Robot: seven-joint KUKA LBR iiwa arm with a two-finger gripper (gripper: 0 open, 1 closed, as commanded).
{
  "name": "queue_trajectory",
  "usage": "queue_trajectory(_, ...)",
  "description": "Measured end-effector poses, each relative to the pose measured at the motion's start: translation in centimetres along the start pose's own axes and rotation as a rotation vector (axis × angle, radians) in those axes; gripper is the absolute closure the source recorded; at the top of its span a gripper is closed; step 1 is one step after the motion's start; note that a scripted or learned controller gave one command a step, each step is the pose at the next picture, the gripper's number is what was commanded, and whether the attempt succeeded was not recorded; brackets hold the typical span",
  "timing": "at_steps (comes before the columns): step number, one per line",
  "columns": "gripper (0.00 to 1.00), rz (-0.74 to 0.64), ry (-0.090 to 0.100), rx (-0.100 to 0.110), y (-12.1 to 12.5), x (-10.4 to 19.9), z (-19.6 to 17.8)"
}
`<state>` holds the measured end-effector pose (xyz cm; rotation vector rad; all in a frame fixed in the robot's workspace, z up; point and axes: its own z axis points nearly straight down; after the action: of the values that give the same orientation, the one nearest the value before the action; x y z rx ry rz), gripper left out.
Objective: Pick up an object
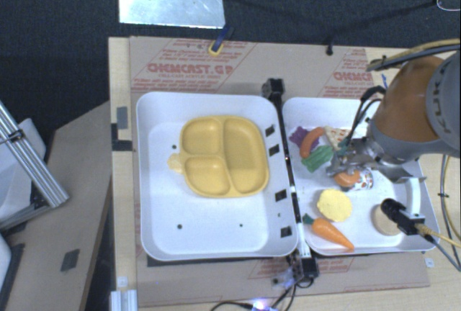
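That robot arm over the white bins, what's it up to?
The arm reaches in over the right bin, its claw low among toy foods: an orange piece, a green piece, a yellow round and a carrot. Nothing looks lifted yet. The left bin holds a yellow tray.

One fixed camera above the bench [122, 79], slanted down over both white bins [155, 158].

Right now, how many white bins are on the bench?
2. The left bin holds a yellow divided plate; the right bin holds toy food, with the arm above it.
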<state>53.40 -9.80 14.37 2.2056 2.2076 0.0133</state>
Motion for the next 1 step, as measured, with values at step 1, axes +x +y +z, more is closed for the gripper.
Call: queue_trajectory(1,1.0,-0.003,0.008,0.015,-0.51,0.15,-4.74)
